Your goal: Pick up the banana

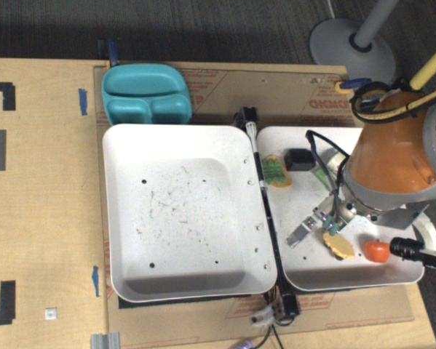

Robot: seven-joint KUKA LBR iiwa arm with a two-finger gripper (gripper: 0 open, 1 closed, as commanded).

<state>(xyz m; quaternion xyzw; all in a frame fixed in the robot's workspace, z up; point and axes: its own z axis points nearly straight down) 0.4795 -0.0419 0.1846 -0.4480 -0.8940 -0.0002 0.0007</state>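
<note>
In the right bin [305, 275], a short yellow-tan piece that I take for the banana [340, 246] lies on the floor near the front. My gripper [314, 226] hangs low over the bin, just up and left of the banana. Its metal fingers [299, 235] point toward the lower left. They stand open with nothing between them, and the banana is outside them. The orange band and grey wrist [392, 162] hide the bin's right part.
A red-orange round item [377, 251] lies right of the banana. A green and yellow item [277, 171] and a black block [300, 158] sit at the right bin's back. The left bin [181, 209] adjoins it. A teal tray [146, 93] stands behind.
</note>
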